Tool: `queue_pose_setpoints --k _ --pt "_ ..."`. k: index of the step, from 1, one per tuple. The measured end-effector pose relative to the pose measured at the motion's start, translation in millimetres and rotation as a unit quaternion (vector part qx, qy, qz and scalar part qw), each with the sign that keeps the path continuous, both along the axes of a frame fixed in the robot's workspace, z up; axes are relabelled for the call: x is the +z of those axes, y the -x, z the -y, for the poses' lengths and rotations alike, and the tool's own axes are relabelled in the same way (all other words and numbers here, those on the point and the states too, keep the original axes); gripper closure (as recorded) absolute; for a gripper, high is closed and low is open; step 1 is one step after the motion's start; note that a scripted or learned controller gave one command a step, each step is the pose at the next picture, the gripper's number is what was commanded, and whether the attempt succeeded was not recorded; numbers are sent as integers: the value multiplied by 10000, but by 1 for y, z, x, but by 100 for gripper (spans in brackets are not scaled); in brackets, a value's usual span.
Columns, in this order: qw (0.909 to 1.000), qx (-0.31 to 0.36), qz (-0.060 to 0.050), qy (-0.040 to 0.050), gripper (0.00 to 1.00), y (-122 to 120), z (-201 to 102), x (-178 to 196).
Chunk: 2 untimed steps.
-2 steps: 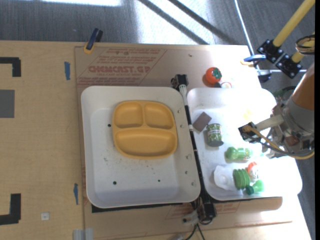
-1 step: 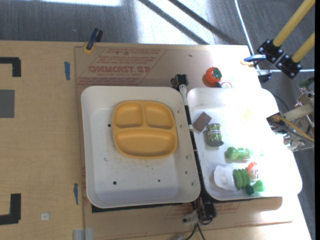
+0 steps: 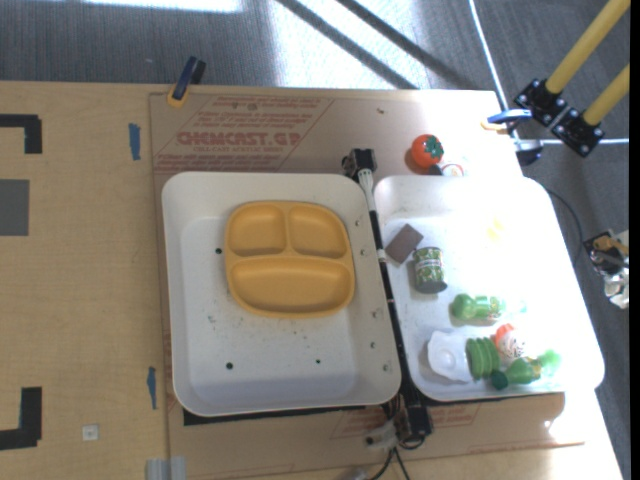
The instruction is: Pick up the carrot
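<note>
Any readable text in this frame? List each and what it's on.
"CHEMCAST GP", roughly: red print on the brown sheet behind the left bin; blurred, so the letters are uncertain.
Green can in the right bin: label too small to read.

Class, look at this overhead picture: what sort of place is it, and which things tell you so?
Probably a robot test bench in a lab: two white bins on a cardboard-covered bench, toy foods and a yellow divided plate.
</note>
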<state>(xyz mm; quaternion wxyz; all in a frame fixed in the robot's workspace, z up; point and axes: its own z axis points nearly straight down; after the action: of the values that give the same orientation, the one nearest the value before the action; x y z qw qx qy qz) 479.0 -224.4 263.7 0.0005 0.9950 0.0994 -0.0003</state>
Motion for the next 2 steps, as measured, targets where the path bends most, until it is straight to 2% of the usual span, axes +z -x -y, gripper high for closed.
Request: queue_pose_setpoints --k 1,2 --pt "10000 15 -14 -22 100 0 -11 -16" --pt "10000 14 -15 -26 100 0 -42 -26"
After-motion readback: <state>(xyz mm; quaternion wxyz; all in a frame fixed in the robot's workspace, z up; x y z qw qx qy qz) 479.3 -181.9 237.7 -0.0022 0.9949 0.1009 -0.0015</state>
